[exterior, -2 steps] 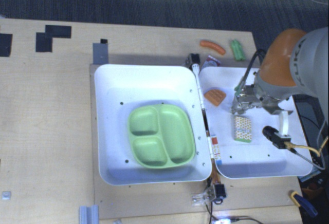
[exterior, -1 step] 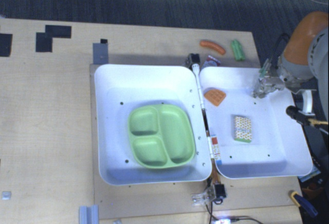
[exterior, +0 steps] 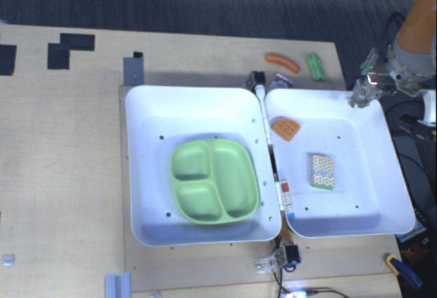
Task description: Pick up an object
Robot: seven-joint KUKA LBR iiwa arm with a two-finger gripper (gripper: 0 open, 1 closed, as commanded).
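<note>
Here, a bench [exterior: 61, 173] of pale wood carries two shallow white bins side by side. Left bin [exterior: 147, 126] holds a green divided plate [exterior: 215, 180], three compartments, lying flat near the bin's middle. Right bin [exterior: 369, 153] holds two loose items, either one a fair candidate to lift.

Arm [exterior: 418, 23] enters from the right, orange band uppermost, wrist over the right bin's far right corner. Gripper [exterior: 360, 97] sits at that corner, just above the rim. Cannot tell whether it is open or closed; too small and foreshortened, and nothing visible in it.

Key relation: both items lie toward the near left of the gripper, inside the same bin. The sponge-like patterned block [exterior: 323, 171] is near the bin's middle, well apart from the gripper, long axis running roughly far-to-near with a slight tilt. Speckled top, greenish lower edge, lying flat, clear space all round. Judged the easier target.

The orange waffle-shaped toy [exterior: 285, 128] rests near the bin's left wall, toward the far side; flat, low, gridded face, likely harder to pinch.

Outside the bins, beyond the far rims: an orange sausage-shaped toy [exterior: 282, 62] and a green toy [exterior: 315, 66], well apart from the gripper.
</note>
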